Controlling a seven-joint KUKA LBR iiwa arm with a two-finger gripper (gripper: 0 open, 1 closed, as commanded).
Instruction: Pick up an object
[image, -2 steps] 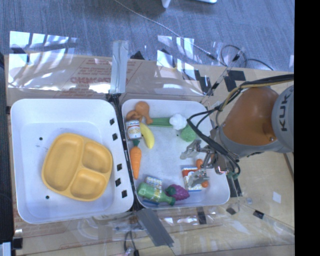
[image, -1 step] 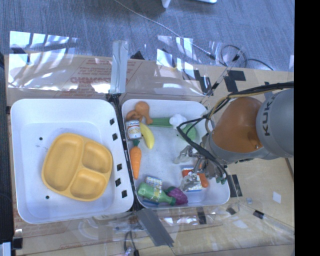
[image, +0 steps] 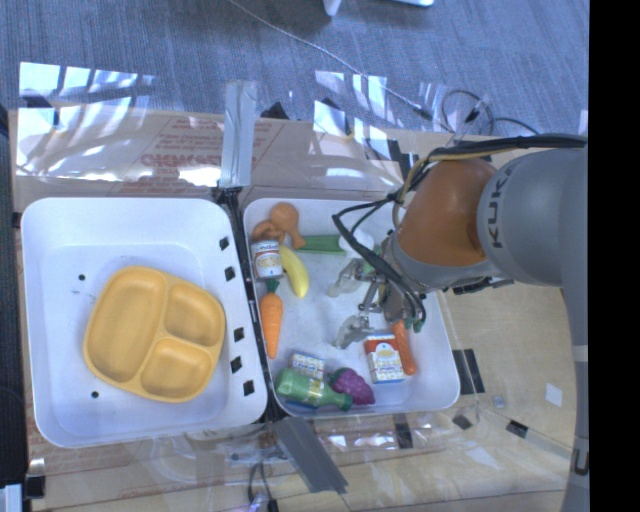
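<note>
There, we saw the tool (image: 350, 300) spread open and holding nothing, hovering mid-frame over the right bin (image: 322, 305), beside the banana (image: 294, 272).

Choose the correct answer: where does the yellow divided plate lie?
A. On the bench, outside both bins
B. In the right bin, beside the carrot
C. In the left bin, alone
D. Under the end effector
C: the yellow divided plate lies flat in the left bin with no other object near it, while the carrot and the other small items are in the right bin.
</note>
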